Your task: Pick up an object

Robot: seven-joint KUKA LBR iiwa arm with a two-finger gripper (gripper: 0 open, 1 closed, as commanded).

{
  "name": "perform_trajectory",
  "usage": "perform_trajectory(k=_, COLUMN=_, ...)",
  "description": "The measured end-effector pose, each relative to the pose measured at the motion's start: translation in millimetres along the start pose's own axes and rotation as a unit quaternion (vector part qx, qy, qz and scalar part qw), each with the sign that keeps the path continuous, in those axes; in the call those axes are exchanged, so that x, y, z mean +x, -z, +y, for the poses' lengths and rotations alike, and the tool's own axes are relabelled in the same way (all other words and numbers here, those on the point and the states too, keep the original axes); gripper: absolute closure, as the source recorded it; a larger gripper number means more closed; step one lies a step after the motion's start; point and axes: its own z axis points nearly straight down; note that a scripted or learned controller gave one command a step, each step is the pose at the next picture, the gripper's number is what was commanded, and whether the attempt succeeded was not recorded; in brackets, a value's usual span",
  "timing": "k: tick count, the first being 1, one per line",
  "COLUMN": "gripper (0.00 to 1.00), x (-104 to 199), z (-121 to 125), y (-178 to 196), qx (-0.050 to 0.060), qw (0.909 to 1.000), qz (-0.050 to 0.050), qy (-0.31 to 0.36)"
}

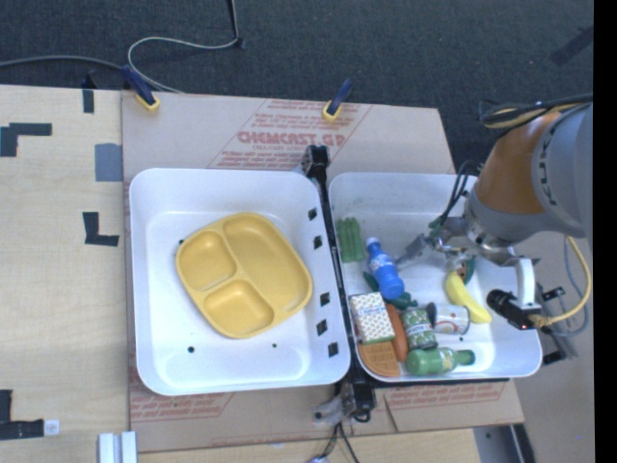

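We saw the claw (436,244) low in the right bin (511,365), its fingers spread and holding nothing. The blue bottle (385,272) lay just to its left and the banana (465,299) just below it, so we judged the reach still unfinished. The next move called for centring over one object and closing.

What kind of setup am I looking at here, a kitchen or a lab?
Most likely a robot lab bench: two white bins clamped onto cardboard, toy groceries such as a blue bottle and banana, and loose cables.

Bright, even overhead light, soft short shadows inside the white bins (154,258), mild glare on plastic, slightly soft, low-resolution focus throughout
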Motion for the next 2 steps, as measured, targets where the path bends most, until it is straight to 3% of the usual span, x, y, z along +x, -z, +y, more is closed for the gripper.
perform_trajectory(k=1, gripper=0.0, x=26.3, z=23.8, y=-12.9, qx=-0.001, qw=1.0, qz=-0.001, qy=0.0)
perform_trajectory(k=2, gripper=0.0, x=32.9, z=77.9, y=-13.2, qx=-0.002, qw=1.0, qz=-0.001, qy=0.001)
